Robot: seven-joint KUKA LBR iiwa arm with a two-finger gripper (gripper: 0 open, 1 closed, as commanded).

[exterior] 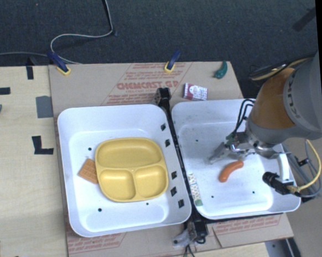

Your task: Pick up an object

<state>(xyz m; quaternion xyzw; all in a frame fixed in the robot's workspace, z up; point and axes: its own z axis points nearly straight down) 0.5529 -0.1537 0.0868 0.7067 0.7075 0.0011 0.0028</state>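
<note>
An orange sausage-shaped toy lies in the right bin, a little right of its middle. My gripper hangs over that bin just above and left of the sausage, close to it, with nothing visibly held. The orange-banded wrist rises behind it to the right. In the left bin sits a yellow divided plate. A tan square piece pokes out from under the plate's left edge.
Both bins rest on a cardboard sheet. Behind the right bin lie a small red-and-white packet and a green item. A black clamp sits where the bins meet at the back.
</note>
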